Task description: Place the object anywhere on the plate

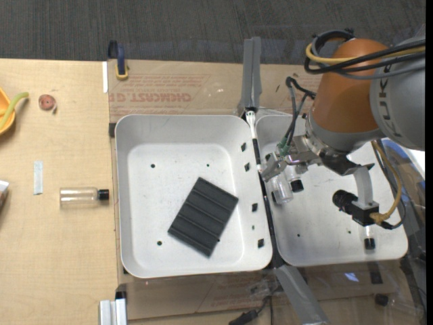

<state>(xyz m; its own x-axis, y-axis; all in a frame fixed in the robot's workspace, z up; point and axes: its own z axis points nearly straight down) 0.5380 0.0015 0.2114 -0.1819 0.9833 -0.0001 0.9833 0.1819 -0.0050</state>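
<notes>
Nearest the camera, the left bin (135, 249) had a dark ribbed block (203, 217) lying flat and tilted, a bit near and right of its middle. Over in the right bin (325, 249), the hand (281, 181) hovered by the left wall; couldn't tell its fingers' state. On the tabletop (54, 263), far left, a clear bottle (82, 196) lay sideways.

1. Orange bowl (5, 117) chopped off by the left edge.
2. Right bin (318, 249) half buried under the arm (352, 93).
3. Gripper (279, 181) fingers too small to read.
4. Arm cropped at right.
</notes>
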